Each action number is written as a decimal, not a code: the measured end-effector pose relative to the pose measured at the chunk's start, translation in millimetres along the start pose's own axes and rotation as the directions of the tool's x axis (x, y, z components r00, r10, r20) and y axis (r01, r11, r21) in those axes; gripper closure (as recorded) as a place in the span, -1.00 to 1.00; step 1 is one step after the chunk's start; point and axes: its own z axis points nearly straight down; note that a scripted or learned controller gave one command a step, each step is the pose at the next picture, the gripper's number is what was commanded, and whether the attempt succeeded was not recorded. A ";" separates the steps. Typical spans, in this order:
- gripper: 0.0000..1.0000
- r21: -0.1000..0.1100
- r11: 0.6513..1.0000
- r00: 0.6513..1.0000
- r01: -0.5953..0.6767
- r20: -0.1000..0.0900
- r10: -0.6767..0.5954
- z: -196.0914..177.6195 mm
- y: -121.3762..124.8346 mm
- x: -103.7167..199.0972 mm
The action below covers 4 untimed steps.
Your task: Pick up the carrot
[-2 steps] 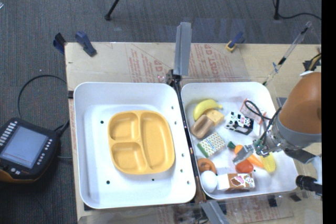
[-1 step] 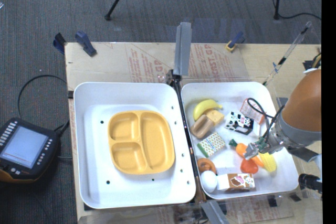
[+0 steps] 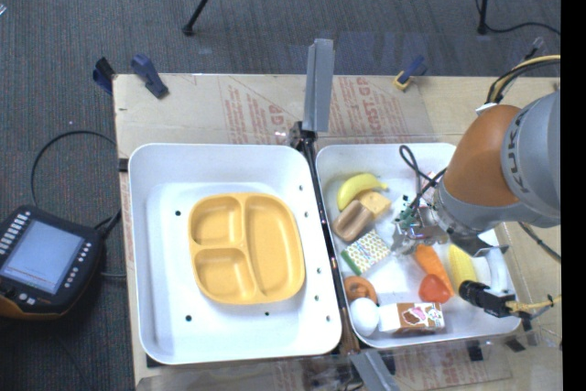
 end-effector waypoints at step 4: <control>-1.00 -0.009 1.000 1.000 0.017 0.001 -0.017 -1.6 -49.6 -52.8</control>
